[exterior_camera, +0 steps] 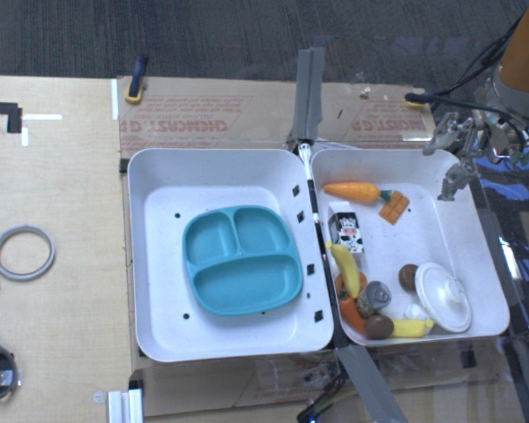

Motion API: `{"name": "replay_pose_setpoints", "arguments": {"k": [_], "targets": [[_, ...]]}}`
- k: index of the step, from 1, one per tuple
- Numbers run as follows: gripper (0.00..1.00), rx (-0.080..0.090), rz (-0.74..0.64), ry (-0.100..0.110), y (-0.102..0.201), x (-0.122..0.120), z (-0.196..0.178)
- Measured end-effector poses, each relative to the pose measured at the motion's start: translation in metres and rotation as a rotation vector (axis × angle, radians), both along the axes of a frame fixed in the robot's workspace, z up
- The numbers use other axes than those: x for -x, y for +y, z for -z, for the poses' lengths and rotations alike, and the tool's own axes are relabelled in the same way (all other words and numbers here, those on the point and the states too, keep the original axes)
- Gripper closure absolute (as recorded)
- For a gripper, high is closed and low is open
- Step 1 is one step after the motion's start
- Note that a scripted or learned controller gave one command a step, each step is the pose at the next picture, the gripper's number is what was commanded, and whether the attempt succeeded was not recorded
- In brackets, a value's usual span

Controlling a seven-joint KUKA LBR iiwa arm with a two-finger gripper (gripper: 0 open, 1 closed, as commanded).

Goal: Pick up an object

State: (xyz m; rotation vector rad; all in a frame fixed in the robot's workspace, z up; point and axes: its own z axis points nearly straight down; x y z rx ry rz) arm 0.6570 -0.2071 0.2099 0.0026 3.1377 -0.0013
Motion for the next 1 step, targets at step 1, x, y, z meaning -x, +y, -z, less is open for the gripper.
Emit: {"name": "replay_pose_setpoints", "arguments": {"k": [1], "targets": [[0.0, 0.0, 0.115, 0.0, 0.0347, 0.0062, 0.1051]]}}
